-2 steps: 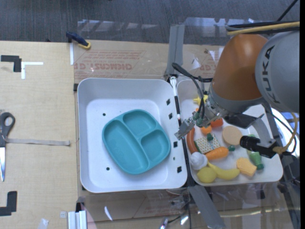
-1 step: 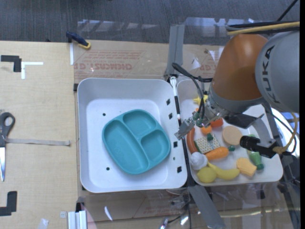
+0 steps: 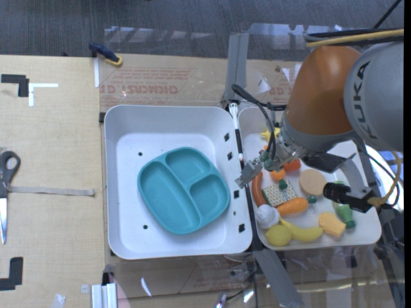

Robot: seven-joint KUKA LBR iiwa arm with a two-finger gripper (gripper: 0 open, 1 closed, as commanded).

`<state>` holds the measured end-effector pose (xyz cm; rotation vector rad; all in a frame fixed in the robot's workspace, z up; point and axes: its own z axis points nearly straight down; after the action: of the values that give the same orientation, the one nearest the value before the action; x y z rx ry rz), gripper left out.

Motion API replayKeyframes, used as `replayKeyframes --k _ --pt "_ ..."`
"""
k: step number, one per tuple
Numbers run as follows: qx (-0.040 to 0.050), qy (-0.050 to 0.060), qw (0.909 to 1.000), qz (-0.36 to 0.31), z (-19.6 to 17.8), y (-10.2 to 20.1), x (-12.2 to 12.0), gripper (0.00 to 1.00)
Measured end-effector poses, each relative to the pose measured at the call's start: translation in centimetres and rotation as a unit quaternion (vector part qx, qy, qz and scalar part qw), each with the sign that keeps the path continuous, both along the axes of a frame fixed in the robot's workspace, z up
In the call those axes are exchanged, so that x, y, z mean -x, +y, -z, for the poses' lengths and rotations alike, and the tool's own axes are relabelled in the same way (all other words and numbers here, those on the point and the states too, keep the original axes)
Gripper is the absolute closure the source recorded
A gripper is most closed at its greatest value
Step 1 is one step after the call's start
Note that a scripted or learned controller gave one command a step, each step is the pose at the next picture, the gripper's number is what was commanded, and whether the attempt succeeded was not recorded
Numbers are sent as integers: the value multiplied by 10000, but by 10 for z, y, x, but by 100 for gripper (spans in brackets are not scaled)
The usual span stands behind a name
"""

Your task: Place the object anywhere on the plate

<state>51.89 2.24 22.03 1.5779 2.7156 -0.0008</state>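
Note:
A teal plate [image 3: 184, 190] with three compartments lies bare in the left bin [image 3: 122, 236]. The right bin [image 3: 359, 239] holds several toy foods: a red sausage [image 3: 259, 188], a waffle square [image 3: 278, 194], a carrot [image 3: 294, 205], a tan round biscuit [image 3: 313, 182], a banana [image 3: 306, 232] and a lemon [image 3: 278, 236]. My gripper [image 3: 268, 162] hangs low over the left part of the right bin, just above the sausage and beside an orange-red piece [image 3: 287, 167]. The wrist hides what lies under it.
The bins' shared wall [image 3: 239, 172] runs between the plate and the toys. A white bulb-shaped toy [image 3: 266, 215], a yellow wedge [image 3: 332, 224] and a green piece [image 3: 347, 214] lie at the front right. Scissors [image 3: 6, 172] rest on the bench at far left.

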Motion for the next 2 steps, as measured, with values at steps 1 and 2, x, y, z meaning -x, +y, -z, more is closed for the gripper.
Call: replayKeyframes --k 1,2 --pt "0 0 10000 0 0 0 0 0" --pt "0 0 10000 0 0 0 0 0"
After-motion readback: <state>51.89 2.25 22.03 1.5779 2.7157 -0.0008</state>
